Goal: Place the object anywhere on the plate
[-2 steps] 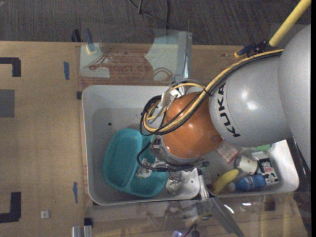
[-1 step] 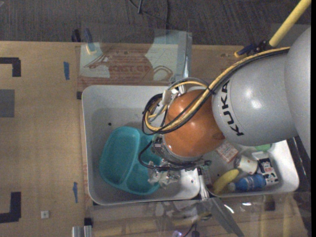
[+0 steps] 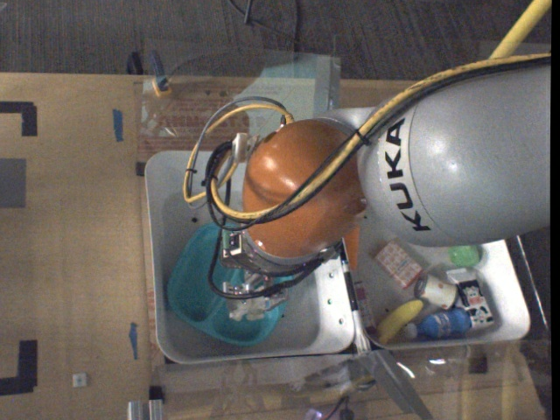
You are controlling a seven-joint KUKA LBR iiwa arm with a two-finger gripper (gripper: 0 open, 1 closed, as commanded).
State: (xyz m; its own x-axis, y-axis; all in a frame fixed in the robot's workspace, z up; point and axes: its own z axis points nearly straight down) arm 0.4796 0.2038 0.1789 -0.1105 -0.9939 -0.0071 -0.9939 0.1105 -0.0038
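Observation:
A teal plate point(image 3: 188, 289) lies in the left white bin point(image 3: 162, 234), toward its front. The arm's orange wrist band point(image 3: 297, 191) hangs over the middle of that bin and hides much of the plate's right side. Below the band, my gripper point(image 3: 249, 303) reaches down over the plate's right half. Its tip is a pale blur against the teal, and I cannot make out any object between the fingers.
The right bin point(image 3: 516, 318) holds a banana point(image 3: 401, 319), a blue bottle point(image 3: 444, 324), a pink box point(image 3: 399, 263), a green ball point(image 3: 465, 255), a white cup point(image 3: 437, 290) and a small dark carton point(image 3: 473, 299). Yellow and black cables loop over the left bin's back.

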